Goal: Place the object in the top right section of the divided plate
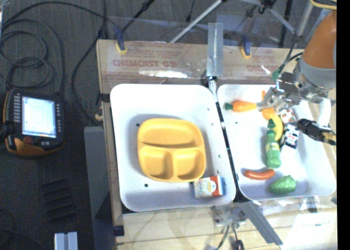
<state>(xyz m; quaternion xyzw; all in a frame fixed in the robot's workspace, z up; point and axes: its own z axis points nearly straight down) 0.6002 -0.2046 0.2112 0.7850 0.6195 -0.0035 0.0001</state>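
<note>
Gripper point(280, 97) low over right bin point(320, 186), among carrot point(243, 105), banana point(277, 127), bottle point(272, 150); finger state unclear, nothing visibly held. Best: settle on one item, close squarely, lift clear, cross to plate point(170, 149) in left bin point(128, 134).

The arm point(322, 46) is cut off by the right and top edges, its gripper point(280, 100) hides part of an orange item point(268, 113) beside the banana point(276, 127), and the small black-and-white object point(291, 137) just right of the banana is too small to identify.
</note>
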